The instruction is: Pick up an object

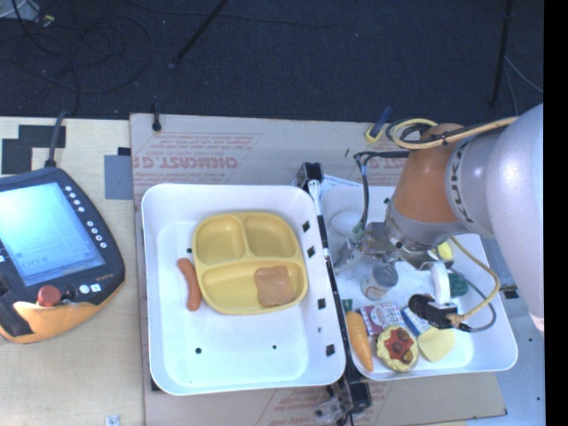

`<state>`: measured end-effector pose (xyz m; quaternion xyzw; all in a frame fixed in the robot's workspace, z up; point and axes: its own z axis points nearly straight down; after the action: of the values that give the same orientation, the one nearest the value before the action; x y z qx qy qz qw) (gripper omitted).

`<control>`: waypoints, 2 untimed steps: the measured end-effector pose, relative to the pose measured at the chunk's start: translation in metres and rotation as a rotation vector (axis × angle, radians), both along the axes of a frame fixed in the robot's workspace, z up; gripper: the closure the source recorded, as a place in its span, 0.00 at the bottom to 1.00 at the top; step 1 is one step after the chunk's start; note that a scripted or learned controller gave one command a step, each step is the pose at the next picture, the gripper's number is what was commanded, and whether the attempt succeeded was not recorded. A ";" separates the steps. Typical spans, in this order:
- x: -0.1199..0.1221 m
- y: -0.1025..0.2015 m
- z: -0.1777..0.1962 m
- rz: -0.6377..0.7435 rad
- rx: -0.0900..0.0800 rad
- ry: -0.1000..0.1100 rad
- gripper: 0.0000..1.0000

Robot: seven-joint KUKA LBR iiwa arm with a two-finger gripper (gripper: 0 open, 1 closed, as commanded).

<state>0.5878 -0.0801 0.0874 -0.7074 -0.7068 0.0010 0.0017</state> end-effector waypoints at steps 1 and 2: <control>0.054 -0.040 -0.001 0.002 0.000 0.007 0.00; -0.026 -0.034 0.001 0.000 0.001 0.000 0.00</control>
<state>0.5617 -0.1139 0.0879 -0.7074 -0.7068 0.0007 0.0020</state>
